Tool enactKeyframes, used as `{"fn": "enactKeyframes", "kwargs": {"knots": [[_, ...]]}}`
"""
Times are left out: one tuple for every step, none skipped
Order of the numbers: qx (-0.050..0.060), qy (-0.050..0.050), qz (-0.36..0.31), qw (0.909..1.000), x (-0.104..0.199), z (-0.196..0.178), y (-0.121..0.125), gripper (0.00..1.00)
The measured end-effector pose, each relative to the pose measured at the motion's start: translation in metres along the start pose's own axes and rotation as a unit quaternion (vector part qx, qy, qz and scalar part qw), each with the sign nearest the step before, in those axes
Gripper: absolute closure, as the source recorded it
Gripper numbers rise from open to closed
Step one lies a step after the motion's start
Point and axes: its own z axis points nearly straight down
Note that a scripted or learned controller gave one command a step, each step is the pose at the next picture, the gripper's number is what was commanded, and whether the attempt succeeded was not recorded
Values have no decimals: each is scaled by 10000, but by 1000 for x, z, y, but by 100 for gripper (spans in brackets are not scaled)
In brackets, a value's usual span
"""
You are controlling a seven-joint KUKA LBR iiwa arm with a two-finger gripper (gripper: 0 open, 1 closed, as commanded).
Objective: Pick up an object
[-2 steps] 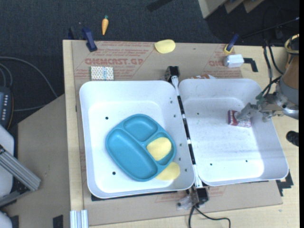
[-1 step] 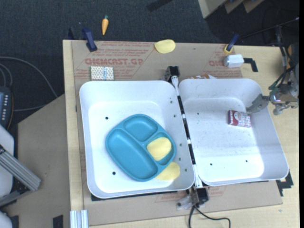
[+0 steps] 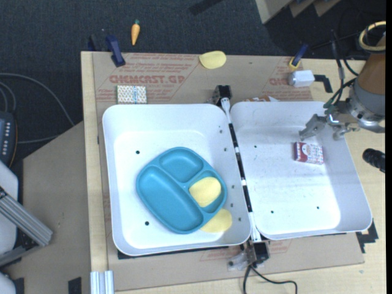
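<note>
Two white bins (image 3: pixel 122 133) on a tan desk (image 3: pixel 159 78) with red lettering, blue divided plate (image 3: pixel 168 192), pale yellow piece (image 3: pixel 206 190) on the plate, red and white packet (image 3: pixel 308 153), metallic grey gripper (image 3: pixel 321 126), orange carrot toy (image 3: pixel 135 32), dark carpet floor (image 3: pixel 49 17)

The brown board surface (image 3: pixel 92 164) with red lettering carries two shallow white bins side by side, the left bin (image 3: pixel 116 164) and the right bin (image 3: pixel 343 188). Near its far edge lie a yellow disc (image 3: pixel 212 59), a patterned packet (image 3: pixel 131 94), a blue clamp (image 3: pixel 114 51) and a white block (image 3: pixel 302 78).
</note>
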Motion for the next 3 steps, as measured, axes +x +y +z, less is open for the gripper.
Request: {"fn": "enactKeyframes", "kwargs": {"knots": [[-31, -18, 2, 10000, 22, 75, 3, 0], [-72, -38, 0, 10000, 21, 62, 5, 100], [-68, -36, 2, 10000, 21, 63, 4, 0]]}}
